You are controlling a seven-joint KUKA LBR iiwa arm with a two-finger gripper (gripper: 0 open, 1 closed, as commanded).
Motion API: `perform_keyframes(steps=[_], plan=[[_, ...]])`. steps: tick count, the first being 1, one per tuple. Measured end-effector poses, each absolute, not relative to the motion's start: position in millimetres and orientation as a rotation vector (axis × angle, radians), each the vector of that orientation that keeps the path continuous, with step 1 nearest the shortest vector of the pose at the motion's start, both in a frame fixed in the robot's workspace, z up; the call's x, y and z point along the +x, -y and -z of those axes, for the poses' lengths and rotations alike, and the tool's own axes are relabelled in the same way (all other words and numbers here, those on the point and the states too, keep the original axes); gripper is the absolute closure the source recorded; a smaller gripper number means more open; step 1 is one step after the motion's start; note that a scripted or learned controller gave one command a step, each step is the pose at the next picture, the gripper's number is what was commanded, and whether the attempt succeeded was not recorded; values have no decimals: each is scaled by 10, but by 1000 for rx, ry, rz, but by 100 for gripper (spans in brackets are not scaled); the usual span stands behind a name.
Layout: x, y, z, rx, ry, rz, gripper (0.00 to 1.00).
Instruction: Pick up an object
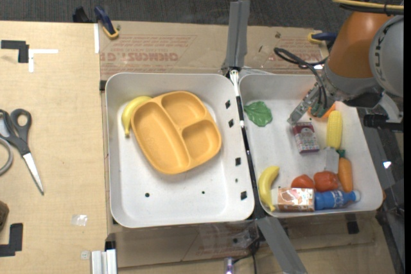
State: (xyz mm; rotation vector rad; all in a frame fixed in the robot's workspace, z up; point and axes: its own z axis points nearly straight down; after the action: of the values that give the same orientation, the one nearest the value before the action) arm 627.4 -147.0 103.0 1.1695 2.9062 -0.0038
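1. At 9 o'clock on the bench: scissors (22, 144), well apart from both bins.
2. Left bin (173, 208): orange divided plate (176, 131), with a banana (131, 111) tucked against its 10 o'clock edge.
3. Cardboard (154, 51) at 12 o'clock of the left bin carries mirrored red print, too faint to read for sure.
4. Right bin (282, 96): green leaf (258, 113) at 10 o'clock, small packet (306, 138) centre, corn (334, 129) at 2 o'clock, carrot (345, 173) at 4.
5. Along 6 o'clock: second banana (268, 184), tomato (326, 180), carton (297, 199), blue bottle (334, 199). Labels too small to read.
6. Gripper (307, 106) sits low at 1 o'clock of the right bin, just above the packet and beside the corn. Cannot tell its opening; nothing visibly held.
7. Step, as a judgement: descent toward a pick, probably packet or corn. Next move needs to centre on one item, close, and lift clear of its neighbours.
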Motion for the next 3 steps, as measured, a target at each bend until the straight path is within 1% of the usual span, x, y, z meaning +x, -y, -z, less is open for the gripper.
perform_keyframes(steps=[1, 2, 3], plan=[[5717, 1249, -916, 1385, -2820, 1, 100], [6181, 985, -921, 1673, -2657, 1, 100], [5857, 1003, -914, 1959, -2457, 3, 100]])
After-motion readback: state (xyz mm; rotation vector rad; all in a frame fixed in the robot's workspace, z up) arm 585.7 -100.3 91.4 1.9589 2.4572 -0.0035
